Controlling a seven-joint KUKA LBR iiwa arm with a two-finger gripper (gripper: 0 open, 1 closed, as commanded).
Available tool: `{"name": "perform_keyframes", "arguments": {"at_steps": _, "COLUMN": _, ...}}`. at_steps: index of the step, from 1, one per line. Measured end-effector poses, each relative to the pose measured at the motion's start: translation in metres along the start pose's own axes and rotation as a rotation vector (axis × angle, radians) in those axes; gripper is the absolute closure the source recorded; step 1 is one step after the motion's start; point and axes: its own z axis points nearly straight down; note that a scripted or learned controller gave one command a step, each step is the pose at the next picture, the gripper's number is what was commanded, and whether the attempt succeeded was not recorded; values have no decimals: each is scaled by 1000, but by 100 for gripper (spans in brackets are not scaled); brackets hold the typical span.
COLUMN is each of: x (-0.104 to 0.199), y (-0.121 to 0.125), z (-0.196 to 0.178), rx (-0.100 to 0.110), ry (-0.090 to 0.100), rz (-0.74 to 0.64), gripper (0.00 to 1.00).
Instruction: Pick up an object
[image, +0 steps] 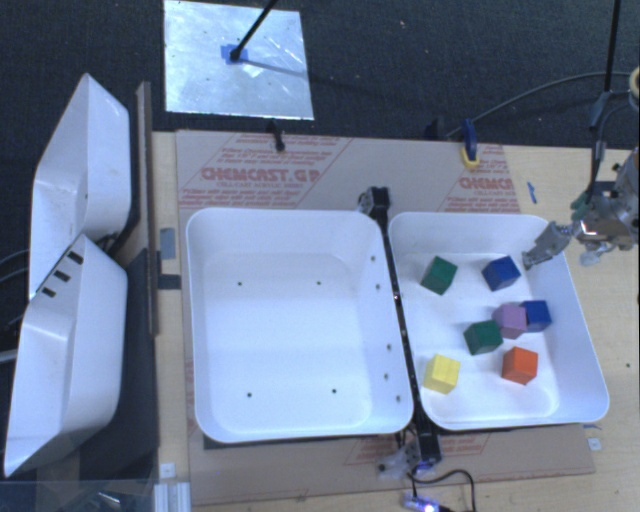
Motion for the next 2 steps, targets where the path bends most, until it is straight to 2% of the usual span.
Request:
{"name": "perform_keyframes", "arguments": {"at_steps": 1, "x": 90, "y": 1, "z": 63, "rx": 5, "ry": 2, "rz": -7, "gripper": 0}}
{"name": "perform_keyframes", "arguments": {"at_steps": 2, "x": 85, "y": 2, "z": 50, "rx": -1, "ry": 0, "rz": 0, "gripper": 100}}
